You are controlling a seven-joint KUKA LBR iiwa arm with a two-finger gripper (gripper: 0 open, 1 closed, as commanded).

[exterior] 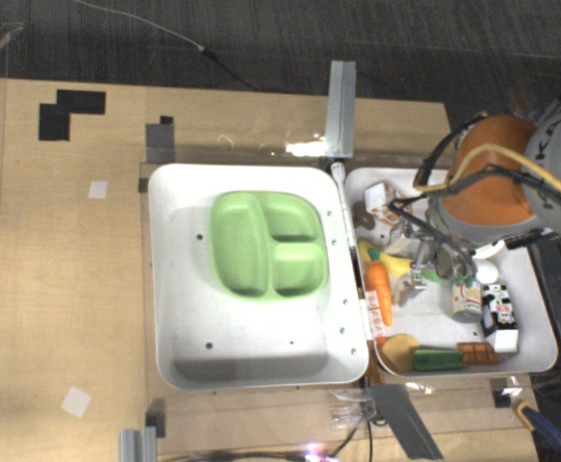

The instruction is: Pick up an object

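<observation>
The end effector (417,282), whether spread or pressed together I cannot tell, hangs in the right bin (540,340); the carrot (380,292) lies just left, its long axis running near-to-far

My left bin (179,349) holds a divided tray (266,243); my right bin (540,340) holds a carrot (380,292), with a cucumber (437,359) nearer the front edge.

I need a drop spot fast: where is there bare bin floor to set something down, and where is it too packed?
Left bin: bare white floor rings the green divided tray, widest along the near edge and the left side. Right bin: crowded, with the carrot, green block and small can around the hand; only a small patch mid-floor.
</observation>
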